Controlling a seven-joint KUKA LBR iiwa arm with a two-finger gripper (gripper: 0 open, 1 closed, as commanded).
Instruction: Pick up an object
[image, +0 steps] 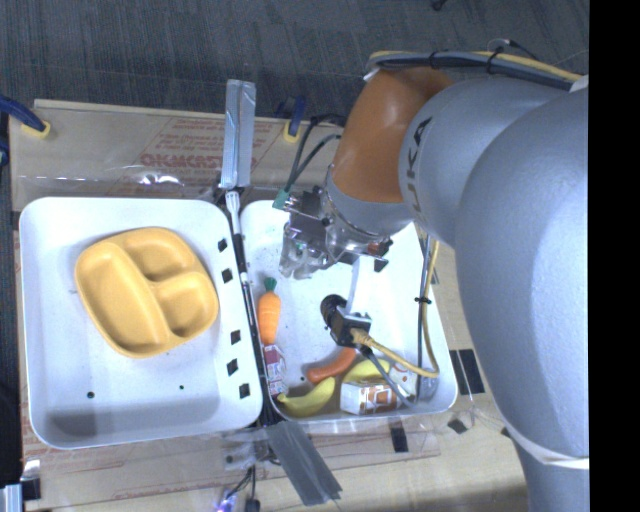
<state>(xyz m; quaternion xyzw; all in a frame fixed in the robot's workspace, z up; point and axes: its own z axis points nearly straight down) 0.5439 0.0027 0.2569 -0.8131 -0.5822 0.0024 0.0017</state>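
My gripper (298, 256) hangs over the back left part of the right bin (262, 226), under the orange band of the arm. Nothing shows in its grasp. An orange carrot (268, 313) with a green top lies just in front of it, along the bin's left wall. At the front of the same bin are a small bottle (273, 366) with a red label, a yellow banana (308, 399), an orange-red sausage-shaped piece (330, 365) and a small white and brown carton (371, 398). The arm hides the bin's right side.
The left bin (60, 400) holds a yellow divided plate (147, 289) in its back half. A divider wall with black marks (238, 320) runs between the bins. The large grey arm (510, 250) covers the right of the bench.
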